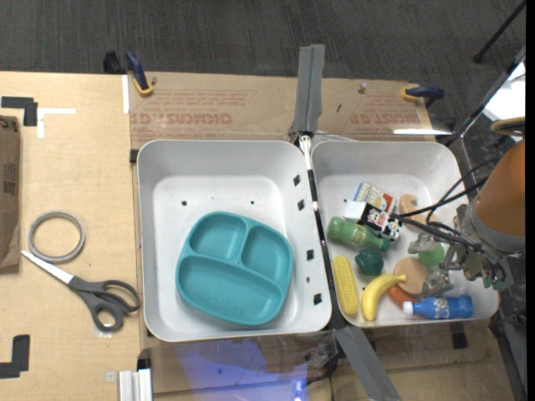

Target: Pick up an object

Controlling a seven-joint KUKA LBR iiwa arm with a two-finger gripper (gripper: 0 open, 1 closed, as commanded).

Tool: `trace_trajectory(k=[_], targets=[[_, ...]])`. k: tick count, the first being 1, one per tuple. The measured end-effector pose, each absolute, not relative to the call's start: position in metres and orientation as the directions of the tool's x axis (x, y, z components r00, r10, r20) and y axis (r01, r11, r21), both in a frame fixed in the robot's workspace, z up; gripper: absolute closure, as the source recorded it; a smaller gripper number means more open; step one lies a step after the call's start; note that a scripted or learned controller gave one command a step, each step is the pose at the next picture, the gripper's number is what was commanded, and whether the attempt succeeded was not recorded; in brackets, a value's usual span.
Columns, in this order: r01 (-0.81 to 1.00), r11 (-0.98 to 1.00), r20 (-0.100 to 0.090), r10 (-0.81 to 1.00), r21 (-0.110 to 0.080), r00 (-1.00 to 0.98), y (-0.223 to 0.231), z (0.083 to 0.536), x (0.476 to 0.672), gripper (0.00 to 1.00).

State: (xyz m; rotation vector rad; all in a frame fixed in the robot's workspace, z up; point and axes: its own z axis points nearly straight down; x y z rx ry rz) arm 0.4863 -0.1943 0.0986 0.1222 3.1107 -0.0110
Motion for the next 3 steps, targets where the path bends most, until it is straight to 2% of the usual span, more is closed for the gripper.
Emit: trace_trajectory(k=[1, 2, 3], targets=[[-0.012, 1.0, -0.005, -0.012, 0.0, -1.0, -0.155, 0.093, 0.581, 0.0], [0.059, 0.998, -0.002, 0.059, 0.0, -0.998, -0.12, 0.092, 0.517, 0.0], [0.043, 0.999, -0.005, 0.043, -0.001, -0.999, -0.099, 0.093, 0.497, 0.0]])
